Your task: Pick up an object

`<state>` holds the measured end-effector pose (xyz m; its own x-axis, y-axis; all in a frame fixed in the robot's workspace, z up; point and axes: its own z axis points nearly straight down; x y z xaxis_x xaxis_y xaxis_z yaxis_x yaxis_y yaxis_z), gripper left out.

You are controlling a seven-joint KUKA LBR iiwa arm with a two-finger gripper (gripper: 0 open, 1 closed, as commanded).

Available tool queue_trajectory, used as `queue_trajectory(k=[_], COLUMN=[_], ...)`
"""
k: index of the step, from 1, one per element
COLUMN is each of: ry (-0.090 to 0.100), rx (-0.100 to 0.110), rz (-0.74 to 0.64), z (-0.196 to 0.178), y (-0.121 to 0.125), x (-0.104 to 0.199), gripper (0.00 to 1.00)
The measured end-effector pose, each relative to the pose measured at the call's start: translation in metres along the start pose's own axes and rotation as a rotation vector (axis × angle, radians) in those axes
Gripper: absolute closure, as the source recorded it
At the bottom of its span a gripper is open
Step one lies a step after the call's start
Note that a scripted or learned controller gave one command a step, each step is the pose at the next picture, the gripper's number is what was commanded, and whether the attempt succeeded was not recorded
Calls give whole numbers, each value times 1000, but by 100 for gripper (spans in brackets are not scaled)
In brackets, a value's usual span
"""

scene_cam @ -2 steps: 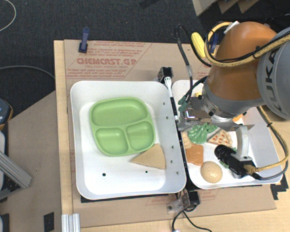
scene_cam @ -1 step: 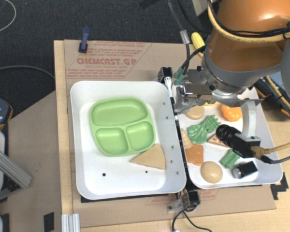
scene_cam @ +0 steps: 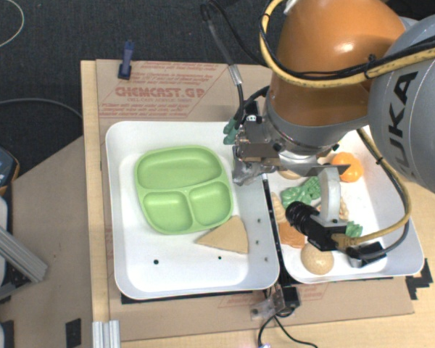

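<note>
A green divided tray [scene_cam: 183,189] and tan wedge [scene_cam: 226,236] lie flat in the left bin [scene_cam: 127,230].

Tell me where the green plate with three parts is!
In the camera view, the green plate lies in the white bin on the view's left, with a tan wedge by its lower right corner.

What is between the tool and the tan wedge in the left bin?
Nothing visible. The tool hangs by the right wall of the left bin, and bare floor runs from it to the tan wedge. The green divided plate lies left of that line, close against the wedge.
</note>
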<state>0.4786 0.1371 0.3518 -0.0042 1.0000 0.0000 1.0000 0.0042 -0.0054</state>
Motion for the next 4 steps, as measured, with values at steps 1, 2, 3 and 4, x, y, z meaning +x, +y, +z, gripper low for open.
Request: queue_trajectory(k=[1, 2, 3, 4], ry=[-3, 3, -1, -5], rx=[5, -23, 4, 7], rz=[11, 3, -1, 12], z=[81, -66, 7, 118], y=[0, 1, -1, 21], x=[-56, -59, -3, -68], gripper=[100, 100, 100, 100])
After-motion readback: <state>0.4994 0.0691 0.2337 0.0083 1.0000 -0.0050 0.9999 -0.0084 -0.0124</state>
